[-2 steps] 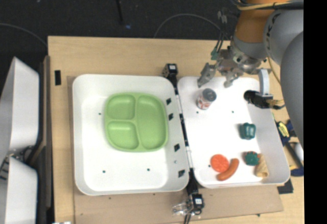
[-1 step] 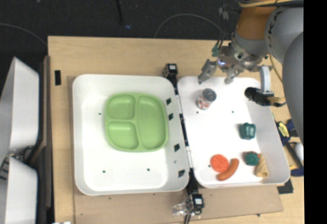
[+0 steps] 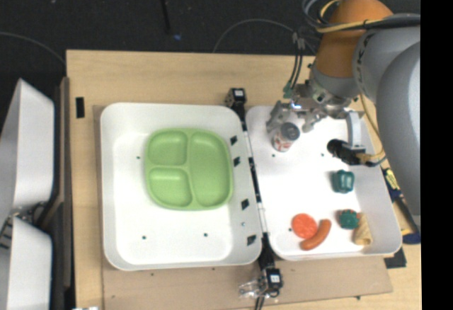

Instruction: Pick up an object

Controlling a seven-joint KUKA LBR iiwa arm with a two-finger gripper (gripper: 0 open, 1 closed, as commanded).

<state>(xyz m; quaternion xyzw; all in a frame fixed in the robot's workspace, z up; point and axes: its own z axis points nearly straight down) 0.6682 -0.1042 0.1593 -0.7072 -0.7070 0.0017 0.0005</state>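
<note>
The tool [image 3: 289, 126] hangs right over a small can [image 3: 286, 136] near the right bin's [image 3: 297, 181] far left corner; its grip I cannot tell. The can looks light, stiff and slick, best pinched across its round sides.

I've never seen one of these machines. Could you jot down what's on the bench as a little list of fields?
left bin: holds a green divided plate
right bin: holds a small can, two teal toys, an orange round toy, a sausage-like toy, a tan piece
arm: reaches in from the right
gripper: over the right bin's far end, just above the can
can held: cannot tell
</note>
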